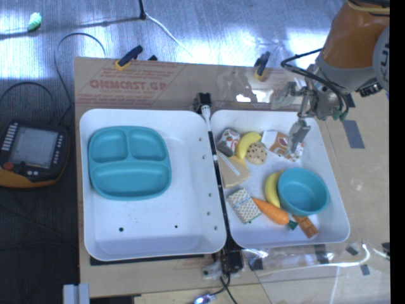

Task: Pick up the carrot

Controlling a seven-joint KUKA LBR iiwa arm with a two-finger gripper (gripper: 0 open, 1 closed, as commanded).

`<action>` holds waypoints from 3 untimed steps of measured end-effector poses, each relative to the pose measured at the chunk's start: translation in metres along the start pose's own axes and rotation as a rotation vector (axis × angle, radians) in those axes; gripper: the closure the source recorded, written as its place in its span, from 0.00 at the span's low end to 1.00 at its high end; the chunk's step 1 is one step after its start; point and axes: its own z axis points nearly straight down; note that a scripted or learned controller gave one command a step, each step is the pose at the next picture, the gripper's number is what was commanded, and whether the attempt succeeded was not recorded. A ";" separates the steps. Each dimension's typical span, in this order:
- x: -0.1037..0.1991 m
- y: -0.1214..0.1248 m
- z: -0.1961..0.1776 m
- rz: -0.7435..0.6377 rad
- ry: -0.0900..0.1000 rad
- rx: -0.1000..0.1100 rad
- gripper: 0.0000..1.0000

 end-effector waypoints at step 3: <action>0.156 0.033 0.125 -0.049 -0.022 0.004 1.00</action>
